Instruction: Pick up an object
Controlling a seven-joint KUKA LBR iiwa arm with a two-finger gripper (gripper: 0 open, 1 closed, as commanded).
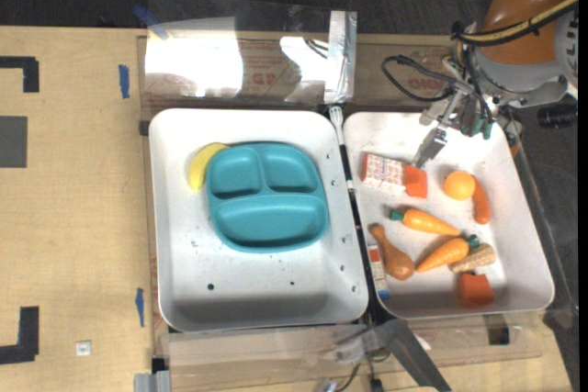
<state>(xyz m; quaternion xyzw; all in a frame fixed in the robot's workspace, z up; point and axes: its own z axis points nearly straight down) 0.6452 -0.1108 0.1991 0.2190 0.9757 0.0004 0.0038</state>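
Note:
The right bin (537, 263) holds several toy foods: a red and white packet (383, 171), a small orange block (415, 184), an orange ball (459, 185), a slim orange-red piece (481, 205), two carrots (428, 220) (443, 252), a brown drumstick (392, 255), a tan bread piece (475, 259) and a red-orange cube (475, 288). My gripper (430, 146) hangs over the far part of this bin, slanting down to the left. Its tip is just above the orange block and beside the packet. Nothing is visibly held.
The left bin (175, 275) carries a teal divided plate (266, 196) with a yellow banana (200, 162) tucked at its far left edge. Clear plastic sheeting (248, 60) stands behind the bins. Cables (413, 73) trail from the arm's wrist at the back right.

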